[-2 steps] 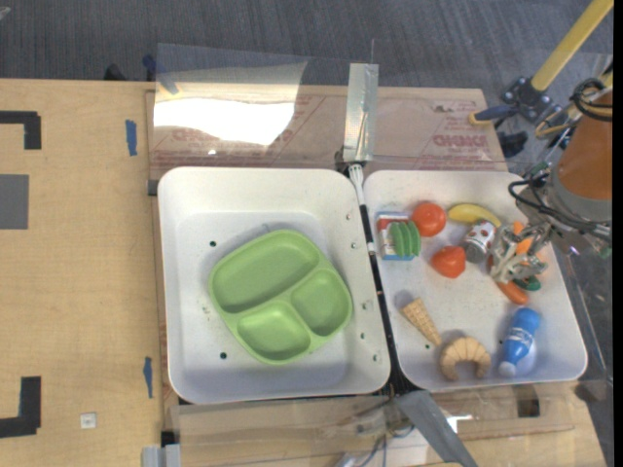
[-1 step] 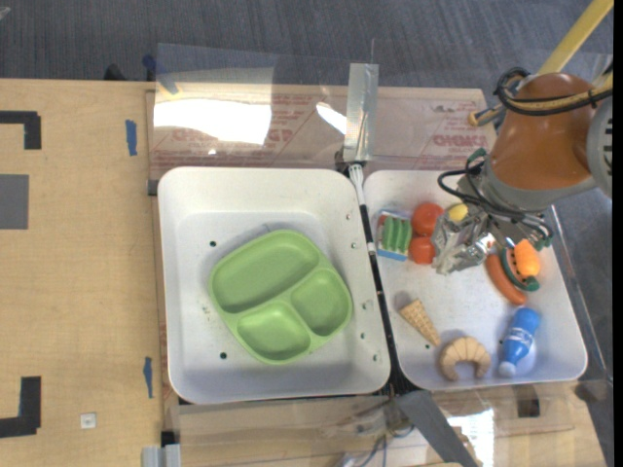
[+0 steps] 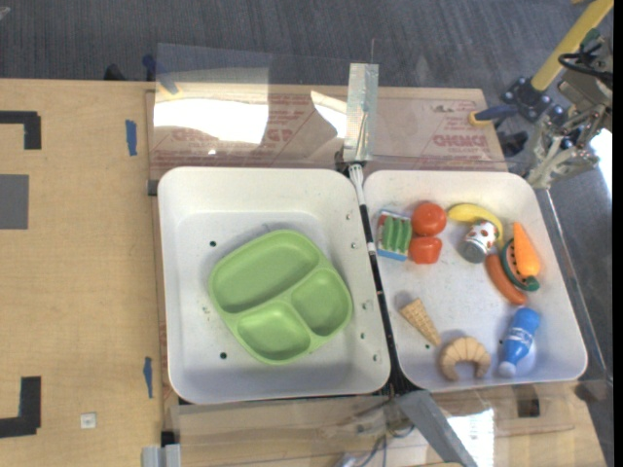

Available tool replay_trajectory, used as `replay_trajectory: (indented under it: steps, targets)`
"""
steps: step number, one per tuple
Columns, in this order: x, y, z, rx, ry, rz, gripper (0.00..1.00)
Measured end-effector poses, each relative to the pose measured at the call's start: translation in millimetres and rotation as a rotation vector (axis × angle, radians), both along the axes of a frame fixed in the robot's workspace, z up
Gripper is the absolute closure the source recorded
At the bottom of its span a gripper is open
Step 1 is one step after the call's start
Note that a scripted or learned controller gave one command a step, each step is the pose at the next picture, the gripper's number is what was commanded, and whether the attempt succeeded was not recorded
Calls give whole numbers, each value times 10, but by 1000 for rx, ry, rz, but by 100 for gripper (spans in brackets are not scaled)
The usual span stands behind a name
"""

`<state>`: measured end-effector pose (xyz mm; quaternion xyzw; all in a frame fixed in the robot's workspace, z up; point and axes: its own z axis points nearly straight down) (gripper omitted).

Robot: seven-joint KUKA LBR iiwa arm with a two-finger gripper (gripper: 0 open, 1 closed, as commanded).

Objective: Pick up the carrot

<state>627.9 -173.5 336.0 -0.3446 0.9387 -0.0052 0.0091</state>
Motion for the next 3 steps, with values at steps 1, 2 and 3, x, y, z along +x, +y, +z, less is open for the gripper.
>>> replay_trajectory:
  steps: [1,2,3]
  targets:
    - [376,-129,-1953,8,25,332,100]
    - [402,-141,-1888,2,15,332,0]
    - [436,-371,-2338,3,7,483,0]
